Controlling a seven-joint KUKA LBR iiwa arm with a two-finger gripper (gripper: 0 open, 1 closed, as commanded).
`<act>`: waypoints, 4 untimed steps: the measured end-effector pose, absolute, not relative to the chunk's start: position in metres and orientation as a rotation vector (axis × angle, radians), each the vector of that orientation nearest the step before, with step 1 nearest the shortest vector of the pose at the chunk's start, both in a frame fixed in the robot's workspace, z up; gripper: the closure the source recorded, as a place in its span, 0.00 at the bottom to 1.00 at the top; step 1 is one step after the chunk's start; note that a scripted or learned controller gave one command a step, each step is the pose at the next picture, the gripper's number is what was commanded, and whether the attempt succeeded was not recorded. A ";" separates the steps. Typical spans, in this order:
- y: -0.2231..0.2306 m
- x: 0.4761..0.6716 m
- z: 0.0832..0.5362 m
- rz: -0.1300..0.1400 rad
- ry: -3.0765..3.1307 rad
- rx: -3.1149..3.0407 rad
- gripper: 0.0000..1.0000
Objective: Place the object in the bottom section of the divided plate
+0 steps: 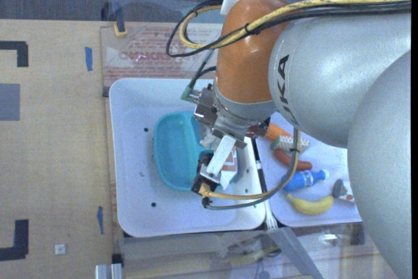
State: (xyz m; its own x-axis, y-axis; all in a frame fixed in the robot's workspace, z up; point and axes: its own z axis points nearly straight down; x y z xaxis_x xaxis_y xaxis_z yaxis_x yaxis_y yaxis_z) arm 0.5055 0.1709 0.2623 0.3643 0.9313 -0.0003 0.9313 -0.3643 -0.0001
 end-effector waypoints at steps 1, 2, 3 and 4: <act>0.136 0.479 0.248 -0.004 1.788 2.585 1.00; 0.201 0.490 0.281 -0.002 1.860 2.533 1.00; 0.140 0.479 0.283 -0.005 1.627 2.690 1.00; 0.195 0.479 0.273 -0.002 1.652 2.673 1.00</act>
